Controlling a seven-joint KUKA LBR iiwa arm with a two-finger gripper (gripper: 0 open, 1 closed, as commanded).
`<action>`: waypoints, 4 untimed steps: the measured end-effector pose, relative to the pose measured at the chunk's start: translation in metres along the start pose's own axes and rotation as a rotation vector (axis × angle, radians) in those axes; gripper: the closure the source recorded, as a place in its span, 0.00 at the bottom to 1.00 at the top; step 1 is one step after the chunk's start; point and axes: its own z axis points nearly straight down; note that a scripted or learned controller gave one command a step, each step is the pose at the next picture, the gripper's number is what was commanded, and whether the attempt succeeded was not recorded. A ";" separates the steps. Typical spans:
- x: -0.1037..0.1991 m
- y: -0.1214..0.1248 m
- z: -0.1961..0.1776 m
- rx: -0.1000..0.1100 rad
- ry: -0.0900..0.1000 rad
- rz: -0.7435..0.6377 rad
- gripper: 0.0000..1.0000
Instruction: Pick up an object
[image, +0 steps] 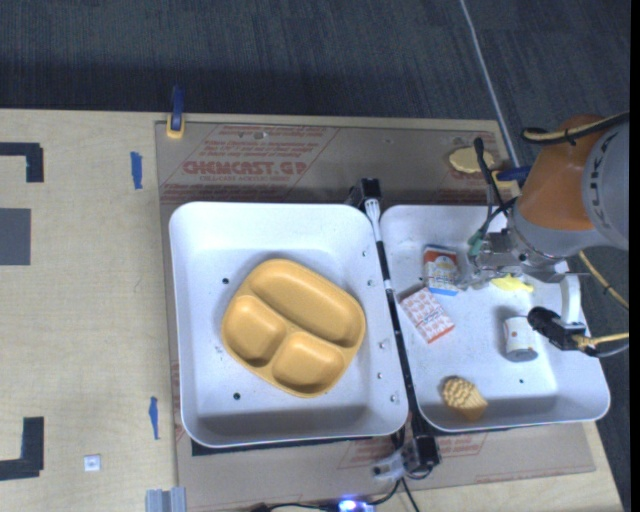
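- Reaching in from the right, the arm (585, 185) is hanging over the right bin (590, 400), with its gripper (487, 258) sitting low near that bin's upper middle.
- Lying in the right bin are the candidate objects: a small red-and-white packet (440, 268) just beside the gripper, a patterned red-and-white card (428, 315) below that, a yellow piece (510, 284) close under the wrist, a white cylinder (517, 337) and a tan biscuit-like lump (463, 395) near the front edge.
- Resting in the left bin (190, 240), well apart from the arm, is a yellow three-compartment tray (292, 325).
- Judging the step, the arm is appearing to be in the approach over the small packet or the yellow piece; no object is visibly lifted.
- Reading the pincer's state is not possible here, since the wrist and cabling are blurring it, so I cannot tell whether it is grasping anything.
- Calling for care, the next move is needing a straight descent onto one item, clear of the bin wall and of its neighbours.
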 end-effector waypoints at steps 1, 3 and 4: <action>0.000 0.000 0.000 0.000 0.000 0.000 0.00; 0.044 -0.118 0.015 0.015 0.006 -0.002 0.00; 0.044 -0.118 0.015 0.013 0.007 -0.003 0.00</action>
